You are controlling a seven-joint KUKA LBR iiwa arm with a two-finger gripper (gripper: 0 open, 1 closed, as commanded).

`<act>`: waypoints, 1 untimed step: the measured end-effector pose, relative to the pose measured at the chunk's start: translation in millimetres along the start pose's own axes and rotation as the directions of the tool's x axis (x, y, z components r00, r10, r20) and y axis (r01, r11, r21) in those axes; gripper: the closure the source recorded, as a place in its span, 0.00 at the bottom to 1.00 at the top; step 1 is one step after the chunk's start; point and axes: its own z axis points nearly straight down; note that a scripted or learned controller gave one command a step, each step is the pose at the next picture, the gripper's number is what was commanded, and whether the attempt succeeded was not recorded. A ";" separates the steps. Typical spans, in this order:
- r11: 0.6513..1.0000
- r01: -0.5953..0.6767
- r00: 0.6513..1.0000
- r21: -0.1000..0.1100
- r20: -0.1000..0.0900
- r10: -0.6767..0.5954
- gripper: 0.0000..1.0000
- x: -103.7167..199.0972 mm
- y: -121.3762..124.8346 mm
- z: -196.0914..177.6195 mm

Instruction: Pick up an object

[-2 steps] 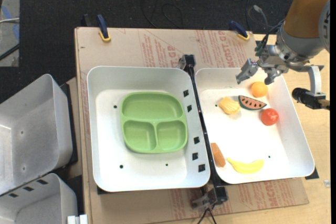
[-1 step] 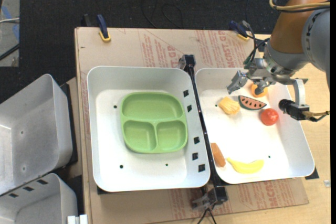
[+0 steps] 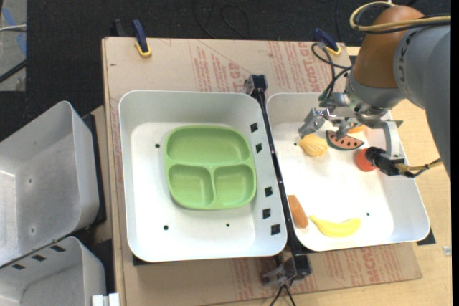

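Five small toy foods are sitting in the right bin (image 3: 409, 226). One pale, ridged pastry-like piece (image 3: 313, 146) is lying near the far left of that bin, one watermelon slice (image 3: 344, 140) is lying just to its right, and one round red piece (image 3: 366, 158) is sitting beyond that, toward the bin's right side. At the near edge, one yellow banana (image 3: 336, 226) is lying curved, and one orange sausage-like piece (image 3: 297, 211) is lying just beside it on the left, close to the wall between the bins.

The gripper (image 3: 331, 118) is hanging low over the far end of the right bin, right above the pastry-like piece and the watermelon slice. Its metal parts are overlapping the slice's upper edge, and I cannot tell how wide the claw is standing or whether anything is caught in it.

The one grey arm (image 3: 423, 68) with its orange band (image 3: 380, 46) is reaching in from the right. One black cable is trailing beside the round red piece.

The left bin (image 3: 143, 226) is holding one green tray (image 3: 211, 166) with three compartments, lying flat in the middle.
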 end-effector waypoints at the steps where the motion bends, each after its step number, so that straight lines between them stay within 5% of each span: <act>1: 1.000 -0.002 1.000 -0.001 0.000 0.002 0.00 0.5 0.3 38.3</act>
